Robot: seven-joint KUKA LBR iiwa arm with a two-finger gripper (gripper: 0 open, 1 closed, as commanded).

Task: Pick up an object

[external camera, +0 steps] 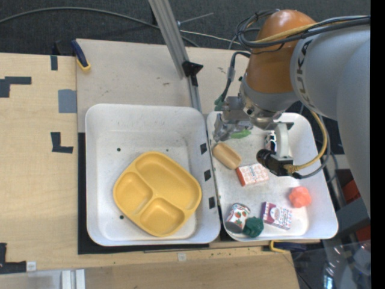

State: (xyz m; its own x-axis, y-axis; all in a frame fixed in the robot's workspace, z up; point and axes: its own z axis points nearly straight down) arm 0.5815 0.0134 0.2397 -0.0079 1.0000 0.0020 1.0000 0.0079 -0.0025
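My gripper [224, 131] hangs low over the far left corner of the right bin [319, 161], just above a tan bread-like roll [227, 155]. A bit of a green item [242, 133] peeks out from under the gripper's right side. Nothing can be seen held. Below the roll lies a red and white box [252, 174]. An orange ball [299, 196], a purple and white carton [277, 215], a round printed can [238, 215] and a dark green lump [254, 226] sit along the near side of that bin.
The left bin [108, 125] holds a yellow divided plate [157, 192]. A slanted metal pole [171, 29] rises from the far edge between the bins. The arm's orange band [277, 47] and cables loom over the right bin's far side.
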